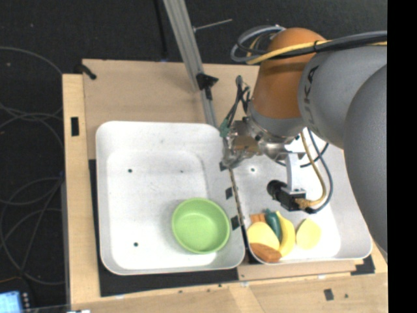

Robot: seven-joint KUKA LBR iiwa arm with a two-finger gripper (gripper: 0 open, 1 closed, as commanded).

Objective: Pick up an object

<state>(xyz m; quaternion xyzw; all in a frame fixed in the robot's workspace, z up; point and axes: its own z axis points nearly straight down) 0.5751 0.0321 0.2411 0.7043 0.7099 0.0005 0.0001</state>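
Green plastic bowl [201, 225] is seen in the left bin [124, 149], against the divider; the gripper [232, 150] hangs above that divider, its state not discernible. Bowl is judged light, stiff, slippery; a rim pinch is advised.

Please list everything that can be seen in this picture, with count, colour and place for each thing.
bench: one, light wood, under both bins
left bin: one, white, centre left
right bin: one, white, right, partly under the arm
bowl: one, green, front right corner of the left bin
toy foods: a small pile, yellow, orange and green, front of the right bin; exact count unclear
pole: one, grey metal, slanting at the back
arm: one, grey with an orange band, over the right bin
gripper: one, dark, at the bins' shared edge
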